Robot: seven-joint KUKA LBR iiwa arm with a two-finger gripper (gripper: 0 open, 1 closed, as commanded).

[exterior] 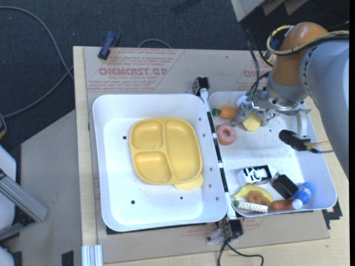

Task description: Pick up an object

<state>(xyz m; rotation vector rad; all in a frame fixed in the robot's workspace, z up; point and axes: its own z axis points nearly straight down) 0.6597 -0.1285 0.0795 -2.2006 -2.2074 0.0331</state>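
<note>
My gripper (253, 115) is low over the back of the right bin (324, 173), and its fingers (242, 116) stand apart, so it is open. A small yellow lump (252, 124) lies on the bin floor right under it, between and slightly in front of the fingertips; whether they touch it I cannot tell. An orange piece (226, 113) lies just left of the gripper. A pink ring donut (226, 133) rests by the bin's left wall.
The left bin (111, 193) bears a yellow divided plate (165, 150). At the right bin's front lie a black-and-white item (255, 174), a black block (284, 185), a blue bottle (304, 193), a yellow dish with a brown donut (254, 195) and a reddish sausage (280, 205).
</note>
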